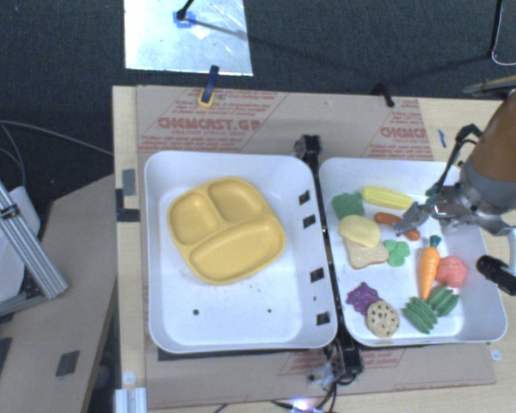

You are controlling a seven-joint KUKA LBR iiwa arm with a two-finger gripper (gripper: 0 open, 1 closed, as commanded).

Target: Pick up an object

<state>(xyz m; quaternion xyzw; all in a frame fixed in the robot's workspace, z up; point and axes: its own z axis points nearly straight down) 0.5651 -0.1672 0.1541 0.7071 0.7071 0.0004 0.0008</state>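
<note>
Underneath, brown board [267, 114] (red lettering) bears both bins [241, 317]; dark carpet [52, 50] around; gripper [410, 223] state unclear

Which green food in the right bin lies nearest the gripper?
The small green piece just below the gripper, beside the carrot. The other green ones lie at the bin's left and bottom.

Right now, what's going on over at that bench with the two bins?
A robot arm is reaching in from the right over the right bin, which holds a pile of toy food. Its hand is low among the items at the back, beside the corn and just above the small sausage. Nothing is visibly held yet. The carrot, cookie and the rest lie loose. The left bin holds a yellow divided plate.
</note>
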